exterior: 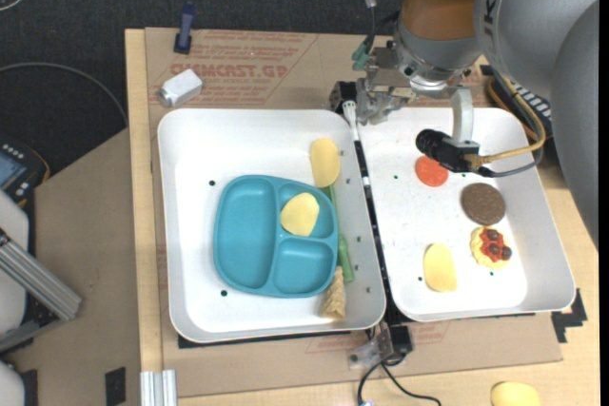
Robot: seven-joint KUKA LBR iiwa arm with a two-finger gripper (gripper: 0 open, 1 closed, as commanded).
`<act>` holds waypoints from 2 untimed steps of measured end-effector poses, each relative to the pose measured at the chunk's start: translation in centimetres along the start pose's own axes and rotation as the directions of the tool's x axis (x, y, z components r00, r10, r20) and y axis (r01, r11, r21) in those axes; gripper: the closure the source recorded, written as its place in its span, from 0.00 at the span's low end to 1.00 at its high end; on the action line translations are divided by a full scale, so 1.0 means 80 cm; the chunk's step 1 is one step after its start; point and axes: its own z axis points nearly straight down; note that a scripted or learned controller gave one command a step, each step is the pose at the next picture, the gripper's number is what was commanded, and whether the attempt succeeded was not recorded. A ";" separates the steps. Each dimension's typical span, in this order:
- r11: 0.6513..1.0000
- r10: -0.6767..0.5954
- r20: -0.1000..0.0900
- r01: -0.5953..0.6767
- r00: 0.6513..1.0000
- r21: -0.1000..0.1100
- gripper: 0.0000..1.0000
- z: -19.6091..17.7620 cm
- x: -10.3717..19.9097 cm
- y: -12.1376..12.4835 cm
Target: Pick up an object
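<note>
My gripper (369, 106) hangs low over the back edge of the bins, right above the divider between them, with nothing visibly in it. The left bin (190, 204) holds a blue divided plate (249, 242) with a yellow piece (301, 214) on it. A second yellow piece (324, 162), a green stick (343, 247) and a tan scrap (333, 300) lie along that bin's right side. In the right bin (533, 280) lie a red disc (431, 172), a brown disc (483, 203), a yellow round with red topping (492, 245) and a yellow lump (440, 267).
A black fitting with a yellow cable (449, 151) hangs from the arm over the right bin's back. A small white box (181, 87) and a blue clip (185, 29) rest on the cardboard behind the left bin. Another yellow item (514, 393) sits off the bench at the bottom right.
</note>
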 end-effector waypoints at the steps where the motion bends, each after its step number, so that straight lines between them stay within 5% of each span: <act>1: 1.000 0.002 0.000 -0.002 1.000 0.007 1.00 -0.014 0.070 -0.025; 2: 1.000 -0.003 -0.002 0.003 1.000 -0.001 1.00 -0.082 0.204 -0.067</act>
